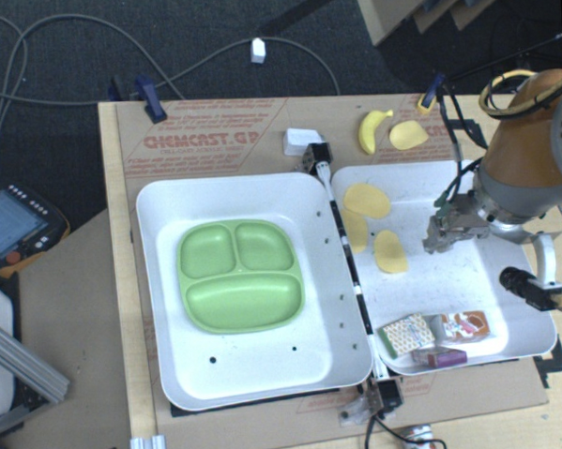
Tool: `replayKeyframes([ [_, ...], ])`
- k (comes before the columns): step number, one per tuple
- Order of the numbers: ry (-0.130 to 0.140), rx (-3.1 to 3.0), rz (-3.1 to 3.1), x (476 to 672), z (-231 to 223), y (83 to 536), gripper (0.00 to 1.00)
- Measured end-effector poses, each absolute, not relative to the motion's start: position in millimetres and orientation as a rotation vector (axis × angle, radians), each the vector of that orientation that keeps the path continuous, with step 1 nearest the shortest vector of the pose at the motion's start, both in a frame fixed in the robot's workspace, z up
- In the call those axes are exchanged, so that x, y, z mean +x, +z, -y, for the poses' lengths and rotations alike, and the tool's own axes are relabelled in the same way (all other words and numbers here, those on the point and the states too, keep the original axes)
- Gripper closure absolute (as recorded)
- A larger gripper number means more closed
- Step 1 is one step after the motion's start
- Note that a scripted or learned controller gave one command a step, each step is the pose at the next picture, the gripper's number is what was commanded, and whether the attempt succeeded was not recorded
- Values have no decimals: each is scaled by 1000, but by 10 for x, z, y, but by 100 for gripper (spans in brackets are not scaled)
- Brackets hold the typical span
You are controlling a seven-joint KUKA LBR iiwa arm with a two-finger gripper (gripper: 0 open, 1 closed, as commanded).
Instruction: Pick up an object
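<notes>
Lower right: three small packets [406,332] are lying along the right bin's [495,283] near wall. The gripper [439,239] is hovering mid-bin, and I can't tell how far it's open or whether it's touching anything. At least two yellow pieces [389,253] are lying just left of it. One green plate [239,277] is sitting in the left bin [163,300]. Top of frame: one banana [374,129] and one yellow slice [408,134] are lying on the surface [210,119], which is showing "CHEMCAST GP".

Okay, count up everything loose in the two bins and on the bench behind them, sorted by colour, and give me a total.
Green plate, left bin: 1
Yellow pieces, right bin: 3
Yellow on the bench behind, a banana and a yellow slice: 2
Printed packets, right bin: 2
Purple thing, right bin: 1
Total: 9
</notes>
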State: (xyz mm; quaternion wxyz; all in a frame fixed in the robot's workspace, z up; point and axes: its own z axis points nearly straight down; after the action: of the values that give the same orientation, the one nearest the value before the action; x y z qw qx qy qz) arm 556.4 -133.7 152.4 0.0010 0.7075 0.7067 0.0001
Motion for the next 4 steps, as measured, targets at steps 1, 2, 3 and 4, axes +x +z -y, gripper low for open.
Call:
replayKeyframes([
  [1, 1, 2221, -2220, 5563, 1333, 1522, 0],
  [2, -1, 2222, -2223, 5587, 948, 843, 0],
  [3, 0, 2220, -2221, 6023, 1174, 848, 0],
  [4, -1, 2222, -2224, 5833, 928, 844, 0],
])
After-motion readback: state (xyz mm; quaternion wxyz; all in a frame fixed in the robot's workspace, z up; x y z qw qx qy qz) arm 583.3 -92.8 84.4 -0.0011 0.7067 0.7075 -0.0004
